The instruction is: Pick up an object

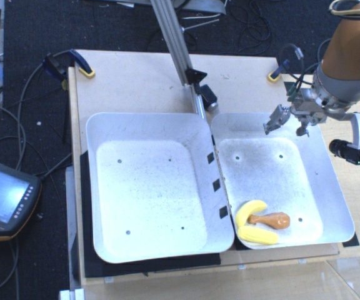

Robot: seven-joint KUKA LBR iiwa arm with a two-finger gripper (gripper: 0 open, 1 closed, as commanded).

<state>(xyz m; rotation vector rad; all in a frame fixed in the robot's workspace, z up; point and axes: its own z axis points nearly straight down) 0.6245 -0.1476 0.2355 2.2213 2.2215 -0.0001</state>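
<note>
From the overhead camera, the arm (pixel 347 55) comes in from the right, its orange band sitting just above the grey wrist, and the gripper (pixel 287 122) hangs over the far edge of the right bin (pixel 330 180). Its two fingers (pixel 274 125) point down and to the left, spread apart with a clear gap between them and nothing held in that gap. The gripper sits above the bin floor, apart from everything in it. Well below the gripper, toward the near edge of the same bin, lies a small cluster of toys: a banana (pixel 250 210) curving over the top, a second banana (pixel 257 235) lying flat beneath it, and a brown drumstick (pixel 272 220) resting between them, touching both. The cluster sits a little to the left of the gripper and close to the divider where the two bins meet. Farther left of the gripper, across that divider, is the left bin (pixel 105 130). A slanted metal rail (pixel 174 33) rises from the far side of the bench (pixel 136 80), ending just left of the gripper. On the floor far to the left lies a control pendant (pixel 4 199) with its cable.
</note>
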